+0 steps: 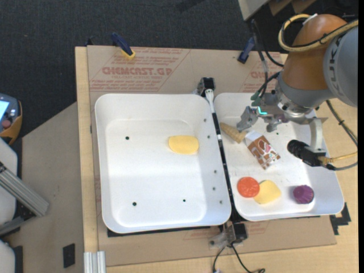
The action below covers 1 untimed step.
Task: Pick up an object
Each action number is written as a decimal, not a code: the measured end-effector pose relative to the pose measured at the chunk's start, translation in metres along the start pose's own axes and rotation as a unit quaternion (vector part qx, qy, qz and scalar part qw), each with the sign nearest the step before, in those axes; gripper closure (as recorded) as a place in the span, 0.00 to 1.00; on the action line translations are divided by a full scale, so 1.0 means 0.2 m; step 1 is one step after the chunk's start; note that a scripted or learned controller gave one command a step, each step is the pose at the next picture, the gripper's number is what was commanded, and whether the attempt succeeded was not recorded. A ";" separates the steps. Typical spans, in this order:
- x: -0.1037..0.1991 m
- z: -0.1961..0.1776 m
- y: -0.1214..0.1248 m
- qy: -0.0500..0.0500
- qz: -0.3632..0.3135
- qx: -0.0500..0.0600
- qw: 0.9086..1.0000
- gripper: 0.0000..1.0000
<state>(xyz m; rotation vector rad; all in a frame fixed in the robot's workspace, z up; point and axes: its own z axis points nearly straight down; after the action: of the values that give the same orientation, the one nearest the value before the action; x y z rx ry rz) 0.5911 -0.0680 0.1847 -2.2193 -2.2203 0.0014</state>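
My gripper (259,120) hangs over the back of the right bin (330,205), its fingers apart with nothing between them. Just below it lies a brown and white packet (263,151). A tan wedge (230,132) sits to the gripper's left, near the bin's inner wall. Along the front of that bin rest an orange-red disc (248,187), a yellow piece (269,193) touching it, and a purple lump (303,194). A yellow oval object (183,145) lies alone in the left bin (114,209).
The grey arm with its orange band (311,36) reaches in from the upper right. A black cable part (301,151) hangs beside the packet. Blue clamps (123,45) hold the cardboard base at the back edge.
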 end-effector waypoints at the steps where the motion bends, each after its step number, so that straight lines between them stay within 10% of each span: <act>1: -0.11 0.39 -0.07 -0.003 -0.001 -0.011 1.000 0.00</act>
<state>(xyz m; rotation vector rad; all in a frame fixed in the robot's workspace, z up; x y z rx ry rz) 0.5774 -0.0895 0.1071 -2.2318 -2.2350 -0.0178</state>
